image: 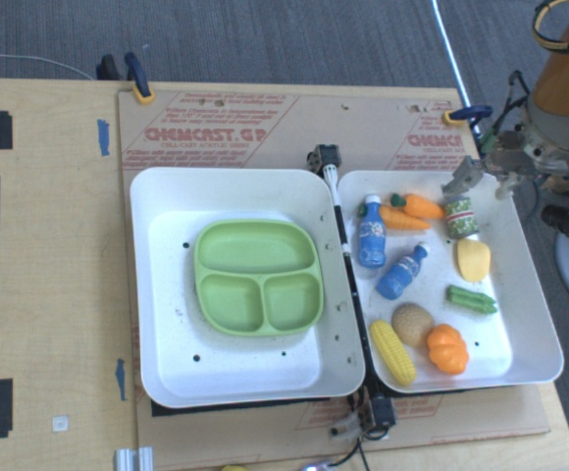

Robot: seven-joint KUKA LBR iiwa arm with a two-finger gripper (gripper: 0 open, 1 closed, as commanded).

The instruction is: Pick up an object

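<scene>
**Q:** Where's your hand right now, and is it gripping anything?

**A:** My hand (469, 177) hangs at the upper right of the frame, over the top edge of the right bin (530, 302), just above a small can with a green-and-red label (460, 218). Honestly can't tell if I'm spread or pressed together, it's too small and blurry there. Nothing visibly sits in my grip.

**Q:** What's in the bins?

**A:** Right bin is packed. Two blue bottles: one (371, 232) upright-ish near the upper left corner, the other (402, 272) tilted just below it. An orange carrot (412, 211) lies across the top, next to the can. A pale yellow fruit (473, 260) sits under the can, a green pepper-like thing (472, 300) below that. Down low there's a brown potato (413, 323), an orange pumpkin-ish piece (447, 348) touching it, and a corn cob (393, 351) at the lower left. The left bin (157, 292) holds a green divided plate (259, 276). Both sit on the worktop (39, 263).
</scene>
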